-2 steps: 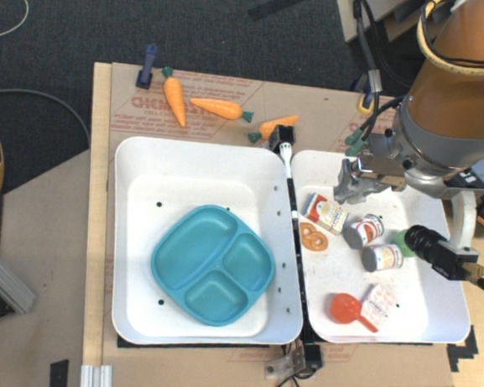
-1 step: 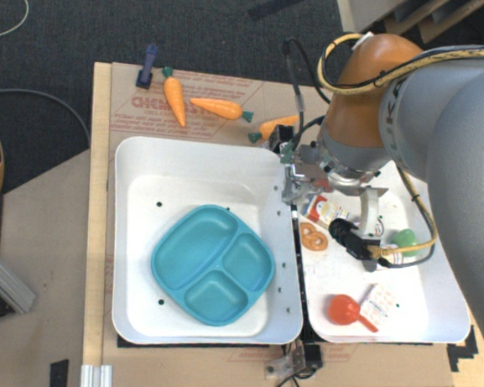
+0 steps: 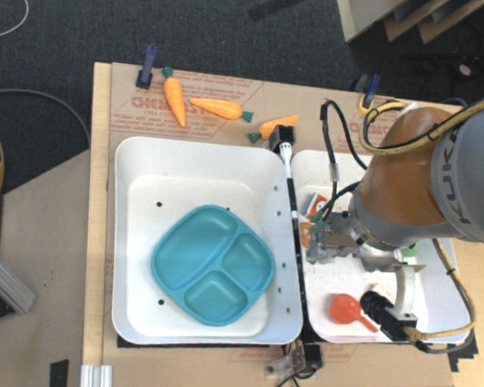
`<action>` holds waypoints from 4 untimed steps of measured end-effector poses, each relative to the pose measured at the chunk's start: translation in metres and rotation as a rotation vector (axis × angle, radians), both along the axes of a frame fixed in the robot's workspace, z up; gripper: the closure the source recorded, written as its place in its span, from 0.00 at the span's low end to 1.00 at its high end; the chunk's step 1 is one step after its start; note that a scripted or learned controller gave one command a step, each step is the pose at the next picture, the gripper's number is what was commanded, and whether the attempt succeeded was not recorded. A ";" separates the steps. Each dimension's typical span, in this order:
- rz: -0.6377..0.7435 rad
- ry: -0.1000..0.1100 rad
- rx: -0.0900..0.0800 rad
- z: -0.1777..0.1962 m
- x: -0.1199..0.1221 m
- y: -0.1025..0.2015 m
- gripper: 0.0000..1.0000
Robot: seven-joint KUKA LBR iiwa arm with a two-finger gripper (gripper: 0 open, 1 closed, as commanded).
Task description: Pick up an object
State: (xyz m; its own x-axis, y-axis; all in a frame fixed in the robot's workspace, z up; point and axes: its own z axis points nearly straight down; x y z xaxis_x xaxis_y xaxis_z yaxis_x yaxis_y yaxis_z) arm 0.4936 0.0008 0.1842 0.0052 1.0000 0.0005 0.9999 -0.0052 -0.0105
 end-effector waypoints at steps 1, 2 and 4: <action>0.013 -0.017 0.003 0.059 0.006 0.066 1.00; 0.010 -0.031 0.006 0.289 -0.014 0.097 1.00; 0.006 0.000 -0.004 0.253 -0.015 0.167 1.00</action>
State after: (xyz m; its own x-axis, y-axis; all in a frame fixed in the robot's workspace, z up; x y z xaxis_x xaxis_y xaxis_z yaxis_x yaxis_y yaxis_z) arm 0.4783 0.1674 0.4374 -0.0005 1.0000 -0.0037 0.9999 0.0005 -0.0104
